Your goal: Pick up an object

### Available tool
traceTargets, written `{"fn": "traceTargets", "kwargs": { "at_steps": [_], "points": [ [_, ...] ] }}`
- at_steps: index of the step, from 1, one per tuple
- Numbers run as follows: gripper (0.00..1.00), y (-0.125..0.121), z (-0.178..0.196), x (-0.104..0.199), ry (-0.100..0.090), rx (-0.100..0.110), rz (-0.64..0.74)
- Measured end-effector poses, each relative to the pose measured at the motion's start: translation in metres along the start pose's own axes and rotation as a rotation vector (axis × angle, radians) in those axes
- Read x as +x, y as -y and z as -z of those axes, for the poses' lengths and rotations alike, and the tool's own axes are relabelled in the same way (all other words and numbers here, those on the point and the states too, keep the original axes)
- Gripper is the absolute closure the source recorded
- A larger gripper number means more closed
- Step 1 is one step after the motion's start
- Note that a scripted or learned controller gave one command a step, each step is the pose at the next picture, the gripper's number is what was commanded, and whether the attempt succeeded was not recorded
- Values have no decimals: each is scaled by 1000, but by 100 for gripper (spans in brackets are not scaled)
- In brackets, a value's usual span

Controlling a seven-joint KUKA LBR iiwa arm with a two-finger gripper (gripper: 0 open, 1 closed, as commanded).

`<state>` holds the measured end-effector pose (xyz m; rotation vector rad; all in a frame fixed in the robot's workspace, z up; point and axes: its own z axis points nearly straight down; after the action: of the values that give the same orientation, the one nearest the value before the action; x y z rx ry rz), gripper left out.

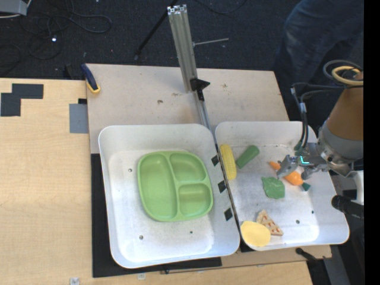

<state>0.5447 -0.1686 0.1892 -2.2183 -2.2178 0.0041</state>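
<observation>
**Gripper down at the orange piece, grasp unconfirmed**

Small orange rounded toy piece [292, 177] lies in the right white bin [332, 233], toward its right side. A second, smaller orange bit [274, 165] sits just left of it. The two-finger gripper [295, 166] is low over the orange piece, apparently touching or just above it; from this slant I cannot tell how far apart the fingers are, or whether anything sits between them.

Nearby in the same bin: flat green leaf-shaped piece [274, 187] just left, green cylinder [247, 155] further left, yellow corn cob [228, 161] along the left wall, tan waffle-like wedge [269, 223] and pale yellow disc [256, 234] at the near edge.

Left white bin [113, 153] carries a light-green divided plastic tray [175, 185].

Progress, as judged: approach done; closing, lift and proof of hold remain.
</observation>
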Motion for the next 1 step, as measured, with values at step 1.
{"fn": "traceTargets", "kwargs": {
  "at_steps": [1],
  "points": [
    [0,-1,1,0,0,-2,0]
  ]
}}
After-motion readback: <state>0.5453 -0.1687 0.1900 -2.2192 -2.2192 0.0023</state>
